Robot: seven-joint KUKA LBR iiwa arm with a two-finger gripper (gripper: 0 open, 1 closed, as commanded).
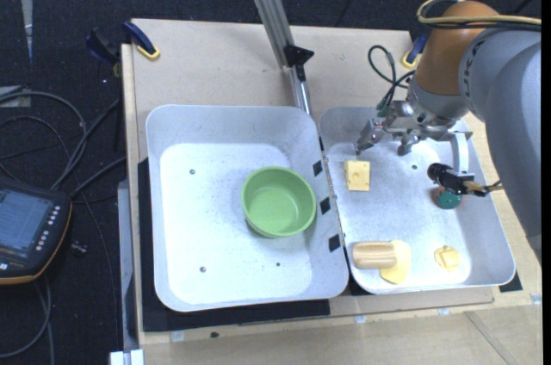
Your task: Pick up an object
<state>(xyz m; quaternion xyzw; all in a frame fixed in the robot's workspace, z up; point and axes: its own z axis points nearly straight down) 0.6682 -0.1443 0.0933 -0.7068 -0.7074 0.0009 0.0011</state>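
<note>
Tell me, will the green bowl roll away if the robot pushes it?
Probably not: the green bowl sits upright on its base in the left bin, so it would likely slide. It looks like thin plastic, so it is probably light and stiff. Its smooth round wall might be slippery.

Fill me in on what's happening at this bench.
The arm reaches into the right bin, its gripper poised near the far end, just behind a yellow block. The fingers are apart with nothing between them, so no object has been picked up yet. A tan roll lies at the bin's near end. A green bowl sits in the left bin.
</note>
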